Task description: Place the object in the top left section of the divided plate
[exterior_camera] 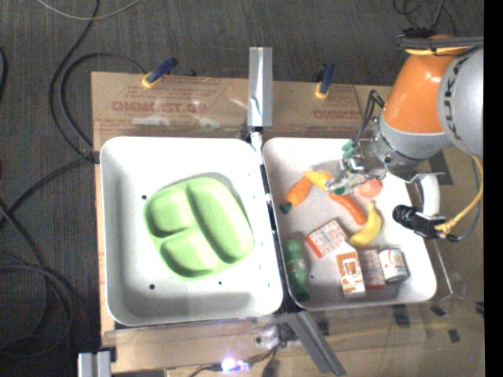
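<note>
**Divided plate sits bare in the left bin while the gripper hangs over the toys on the right**

Divided plate (199, 226), light green with three sections, lies in the middle of the left white bin (118, 289), turned at a slant to the bin's walls. We see nothing in any of its sections.

Our candidate objects are all in the right white bin (424, 285). An orange carrot (297, 192) lies near the bin's left wall, with a small yellow piece (318, 177) touching its upper end. A red pepper-like piece (347, 206) lies just beside a yellow banana (367, 226), the two touching. Below them we see a red-and-white carton (324, 239), an orange-and-white carton (351, 273), a small box (372, 269) and a can (394, 265) in a loose row toward the bin's lower edge. A green bottle (295, 263) lies along the left wall.

Our arm (436, 93) reaches in from the right, its orange band above the wrist. The gripper (351, 173) hangs over the upper part of the right bin, right above the red piece and a pinkish round thing (370, 187). We cannot tell whether anything sits in the claw, nor whether it is spread or pressed together: its tip is too small and cluttered to read.
</note>
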Controlling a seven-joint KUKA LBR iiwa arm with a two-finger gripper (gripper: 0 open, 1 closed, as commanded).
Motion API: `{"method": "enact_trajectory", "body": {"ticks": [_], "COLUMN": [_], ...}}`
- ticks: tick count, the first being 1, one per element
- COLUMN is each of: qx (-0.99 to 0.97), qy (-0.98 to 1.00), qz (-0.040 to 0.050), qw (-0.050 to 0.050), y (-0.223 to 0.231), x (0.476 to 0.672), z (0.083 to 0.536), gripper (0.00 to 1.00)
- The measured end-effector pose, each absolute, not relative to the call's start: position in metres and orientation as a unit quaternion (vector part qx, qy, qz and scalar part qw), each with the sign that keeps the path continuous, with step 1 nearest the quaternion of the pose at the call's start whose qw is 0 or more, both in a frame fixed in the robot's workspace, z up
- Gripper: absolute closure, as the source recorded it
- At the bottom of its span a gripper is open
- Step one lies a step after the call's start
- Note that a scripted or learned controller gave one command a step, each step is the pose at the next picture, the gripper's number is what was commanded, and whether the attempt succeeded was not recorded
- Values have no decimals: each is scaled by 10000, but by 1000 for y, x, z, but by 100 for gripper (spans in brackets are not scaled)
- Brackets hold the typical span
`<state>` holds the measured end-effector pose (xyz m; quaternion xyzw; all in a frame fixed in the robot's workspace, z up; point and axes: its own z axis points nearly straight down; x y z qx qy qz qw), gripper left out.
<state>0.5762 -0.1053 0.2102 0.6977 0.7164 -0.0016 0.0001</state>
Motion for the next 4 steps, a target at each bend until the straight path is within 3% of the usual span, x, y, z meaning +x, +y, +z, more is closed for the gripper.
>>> {"method": "enact_trajectory", "body": {"ticks": [1, 2, 3, 4], "qx": [6337, 6118, 5828, 5828], "qy": [7736, 7910, 8126, 8126], "qz": [-12, -10, -17, -14], "qw": [-5, -11, -11, -10], "y": [-28, 43, 119, 119], "x": [548, 530, 558, 558], "z": [242, 245, 215, 215], "gripper": [100, 100, 100, 0]}}
